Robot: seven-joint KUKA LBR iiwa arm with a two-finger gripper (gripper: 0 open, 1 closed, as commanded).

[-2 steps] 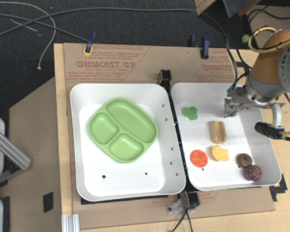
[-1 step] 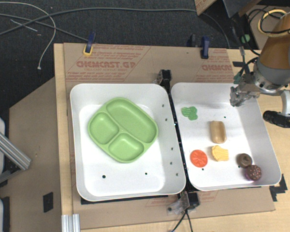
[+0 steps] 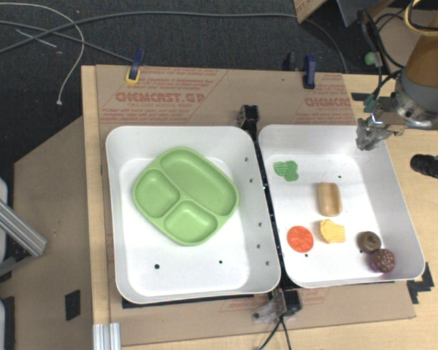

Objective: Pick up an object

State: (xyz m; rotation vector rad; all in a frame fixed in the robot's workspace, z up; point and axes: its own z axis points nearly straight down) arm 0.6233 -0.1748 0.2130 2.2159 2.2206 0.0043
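Observation:
The right bin (image 3: 394, 195) holds several small items: a green leafy piece (image 3: 285, 170), a tan bread-roll shape (image 3: 328, 198), an orange-red disc (image 3: 300, 239), a yellow chunk (image 3: 332, 232), a brown ring (image 3: 369, 241) and a dark purple-brown lump (image 3: 383, 260). My gripper (image 3: 368, 135) hangs over the bin's far right corner, apart from all of them, with nothing seen between its fingers.
The left bin (image 3: 131, 268) bears a light green divided plate (image 3: 185, 194). Blue clamps (image 3: 136, 65) hold the cardboard base at the far edge. Cables lie on the dark floor beyond. A black latch (image 3: 248, 115) sits between the bins.

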